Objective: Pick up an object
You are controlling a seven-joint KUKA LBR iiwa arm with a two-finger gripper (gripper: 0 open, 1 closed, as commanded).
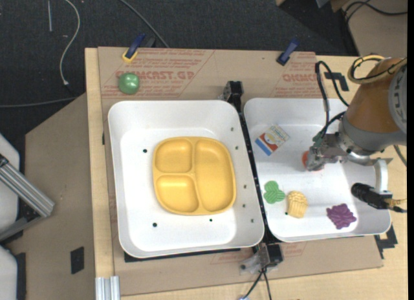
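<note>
My gripper is low over the middle of the right bin, at the end of the grey arm with its orange band. A small red object shows at the gripper's left side, touching or just beneath it; most of it is hidden. In the same bin lie a white, blue and red packet at the upper left, a green toy, a yellow corn-like toy and a purple grape cluster along the front.
The left bin holds a yellow divided plate. A green ball sits on the cardboard behind the left bin. Blue clips hold the cardboard's far edge. A black clamp sits between the bins.
</note>
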